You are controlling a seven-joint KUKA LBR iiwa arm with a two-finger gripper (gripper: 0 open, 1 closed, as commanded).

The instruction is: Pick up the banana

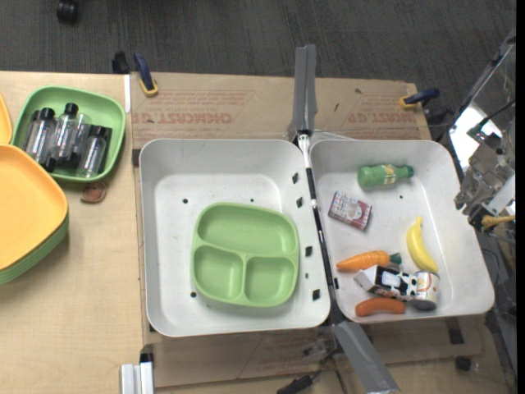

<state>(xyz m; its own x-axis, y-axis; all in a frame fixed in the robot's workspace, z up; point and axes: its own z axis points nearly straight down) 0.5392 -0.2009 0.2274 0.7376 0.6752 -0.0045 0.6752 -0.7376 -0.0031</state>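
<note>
The yellow banana [421, 249] lies in the right bin [447, 161], close to its right wall, curved and running roughly front to back. My gripper [478, 197] hangs at the right edge of the view, just outside that bin's right rim, above and to the right of the banana and apart from it. Nothing shows in its grasp.
The right bin also holds a green bottle [384, 173], a pink packet [350, 210], a carrot [362, 261], a red sausage [380, 307] and a black-and-white toy [395, 282] just in front of the banana. A green divided plate [246, 255] sits in the left bin [149, 220].
</note>
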